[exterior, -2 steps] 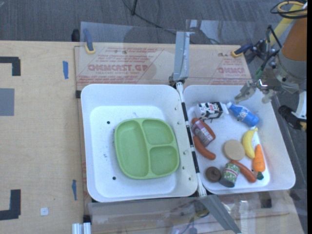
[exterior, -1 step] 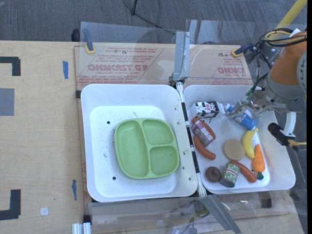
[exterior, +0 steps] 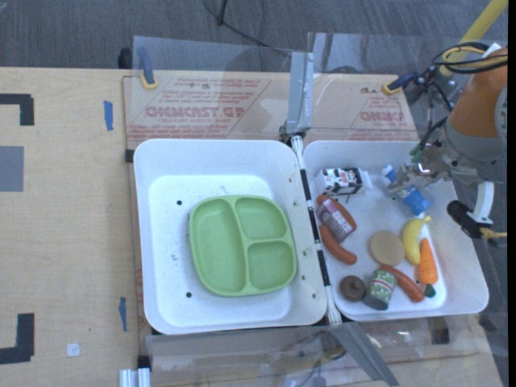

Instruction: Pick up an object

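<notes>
Fingers (exterior: pixel 411 176) hang above right bin (exterior: pixel 472 297), beside blue block (exterior: pixel 417 201).

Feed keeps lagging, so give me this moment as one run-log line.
arm: over right bin's far right corner | pincer: low, beside blue item | grasp: none seen | left bin: green tray

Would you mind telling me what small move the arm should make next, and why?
Probably a short descent. The gripper hovers over the right bin's far side, above a blue object, so that seems the nearest candidate. Nothing visibly sits in its grip yet, so lowering straight onto it looks sensible.
</notes>
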Tool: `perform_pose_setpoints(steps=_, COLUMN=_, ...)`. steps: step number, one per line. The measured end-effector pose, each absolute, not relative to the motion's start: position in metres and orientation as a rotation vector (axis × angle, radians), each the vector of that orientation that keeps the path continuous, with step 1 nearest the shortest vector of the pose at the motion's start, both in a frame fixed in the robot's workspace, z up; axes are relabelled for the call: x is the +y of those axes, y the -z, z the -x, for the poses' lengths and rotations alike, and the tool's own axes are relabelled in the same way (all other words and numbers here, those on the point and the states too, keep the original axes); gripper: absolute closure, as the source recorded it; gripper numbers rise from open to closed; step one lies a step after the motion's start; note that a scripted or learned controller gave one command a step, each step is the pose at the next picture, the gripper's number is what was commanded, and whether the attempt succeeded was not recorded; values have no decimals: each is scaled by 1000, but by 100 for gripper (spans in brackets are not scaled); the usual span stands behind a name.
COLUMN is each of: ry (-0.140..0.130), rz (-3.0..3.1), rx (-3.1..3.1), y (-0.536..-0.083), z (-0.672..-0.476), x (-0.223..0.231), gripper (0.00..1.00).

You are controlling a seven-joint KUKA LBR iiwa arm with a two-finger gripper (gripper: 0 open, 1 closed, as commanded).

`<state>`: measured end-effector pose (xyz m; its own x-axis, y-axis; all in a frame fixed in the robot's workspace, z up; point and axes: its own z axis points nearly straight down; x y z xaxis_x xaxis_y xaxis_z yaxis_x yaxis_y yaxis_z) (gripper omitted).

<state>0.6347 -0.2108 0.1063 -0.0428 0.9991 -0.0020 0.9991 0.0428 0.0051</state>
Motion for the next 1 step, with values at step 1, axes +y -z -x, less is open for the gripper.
perform_pose_setpoints(steps=1, ry=-1, rz=-2298, rx=2137, y=-151, z=-668, x=-171, gripper=100)
